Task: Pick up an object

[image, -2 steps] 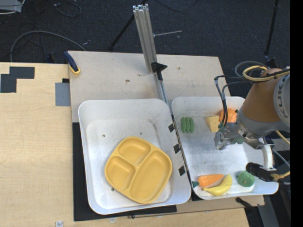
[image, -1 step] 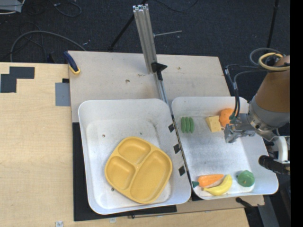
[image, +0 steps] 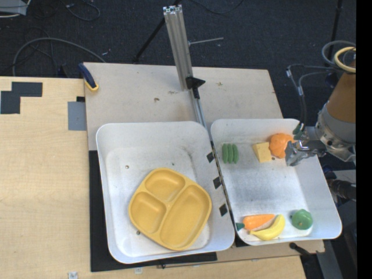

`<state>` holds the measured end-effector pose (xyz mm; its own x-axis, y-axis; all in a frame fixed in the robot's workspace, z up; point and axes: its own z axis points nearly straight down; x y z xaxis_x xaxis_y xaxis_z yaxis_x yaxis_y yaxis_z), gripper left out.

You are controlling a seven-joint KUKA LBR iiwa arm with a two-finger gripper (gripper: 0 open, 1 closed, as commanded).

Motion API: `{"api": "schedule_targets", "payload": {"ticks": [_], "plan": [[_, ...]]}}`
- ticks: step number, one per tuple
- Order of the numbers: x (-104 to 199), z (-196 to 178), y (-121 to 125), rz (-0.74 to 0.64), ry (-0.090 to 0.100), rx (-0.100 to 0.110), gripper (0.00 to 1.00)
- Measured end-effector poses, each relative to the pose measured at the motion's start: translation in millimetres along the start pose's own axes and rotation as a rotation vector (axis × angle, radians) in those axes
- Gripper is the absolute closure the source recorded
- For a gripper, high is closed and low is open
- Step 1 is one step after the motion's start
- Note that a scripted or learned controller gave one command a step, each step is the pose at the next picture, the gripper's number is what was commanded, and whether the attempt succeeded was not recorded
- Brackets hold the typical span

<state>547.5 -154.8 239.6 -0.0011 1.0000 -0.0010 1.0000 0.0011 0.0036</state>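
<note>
Orange [image: 280, 144]: round, likely light and slippery; being approached near the right bin's [image: 273, 182] far edge; best pinched across its middle.
Gripper [image: 294, 153]: grip state cannot be told.

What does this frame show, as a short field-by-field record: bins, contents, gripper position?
left bin: holds a yellow divided tray
right bin: holds a green ridged piece, yellow block, orange ball, carrot, banana, green round fruit
gripper: at the right bin's far right side, beside the orange ball
grasp: cannot tell
arm: enters from the right
</note>
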Motion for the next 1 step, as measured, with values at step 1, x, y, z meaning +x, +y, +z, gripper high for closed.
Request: {"api": "schedule_targets", "payload": {"ticks": [1], "plan": [[53.0, -7.8, 2.7, -0.004, 0.003, 0.004, 1.00]]}}
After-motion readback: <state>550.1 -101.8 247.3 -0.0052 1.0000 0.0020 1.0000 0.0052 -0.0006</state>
